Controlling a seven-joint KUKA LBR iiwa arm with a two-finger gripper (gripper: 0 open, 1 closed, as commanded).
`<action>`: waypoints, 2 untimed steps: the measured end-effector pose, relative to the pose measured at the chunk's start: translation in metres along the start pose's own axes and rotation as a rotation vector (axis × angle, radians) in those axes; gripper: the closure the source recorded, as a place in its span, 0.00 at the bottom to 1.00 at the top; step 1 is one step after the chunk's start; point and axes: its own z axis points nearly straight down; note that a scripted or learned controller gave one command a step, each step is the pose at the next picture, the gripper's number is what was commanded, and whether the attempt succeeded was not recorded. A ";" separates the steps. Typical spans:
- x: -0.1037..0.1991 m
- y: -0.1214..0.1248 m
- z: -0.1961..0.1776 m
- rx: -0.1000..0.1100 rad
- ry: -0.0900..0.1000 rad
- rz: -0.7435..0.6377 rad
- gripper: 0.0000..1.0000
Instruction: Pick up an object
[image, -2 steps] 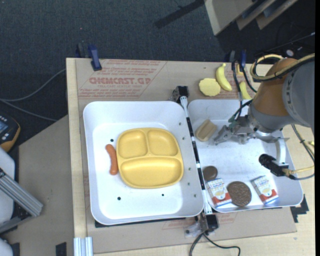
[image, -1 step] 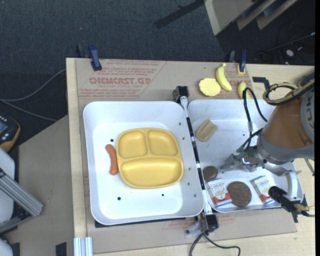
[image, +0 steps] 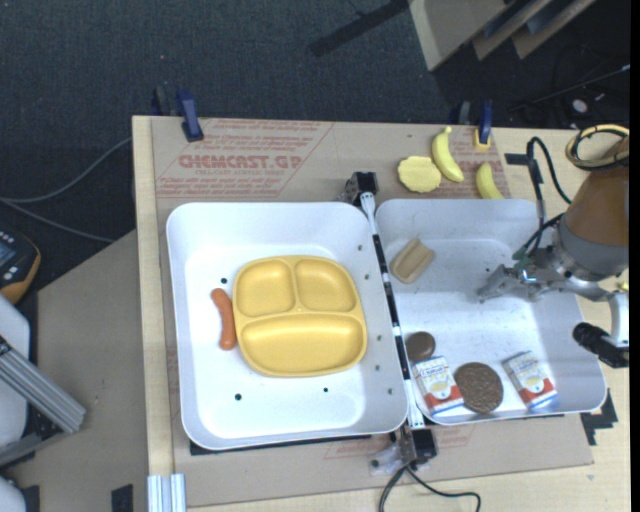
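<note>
The right bin (image: 470, 225) holds a tan bread slice (image: 411, 260) at its back left. A small brown cookie (image: 420, 346), a larger brown cookie (image: 479, 386) and two small cartons (image: 436, 384) (image: 529, 379) lie along its front. My gripper (image: 497, 285) hangs low over the bare middle of this bin, right of the bread slice and behind the cartons, with nothing seen in it. In the left bin (image: 200, 240) sits a yellow divided plate (image: 298, 314), and an orange hot dog (image: 225, 318) lies along its left side.
Two toy bananas (image: 447, 155) (image: 487, 181) and a round yellow piece (image: 420, 174) lie on the bench behind the right bin. Blue clamps (image: 187, 115) (image: 484, 120) stand at the bench's back edge. The arm's orange band (image: 600, 205) is over the right bin's right side.
</note>
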 end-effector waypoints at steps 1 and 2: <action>0.039 -0.086 0.000 0.014 0.009 -0.001 0.00; 0.161 0.015 -0.108 -0.014 0.008 -0.020 0.00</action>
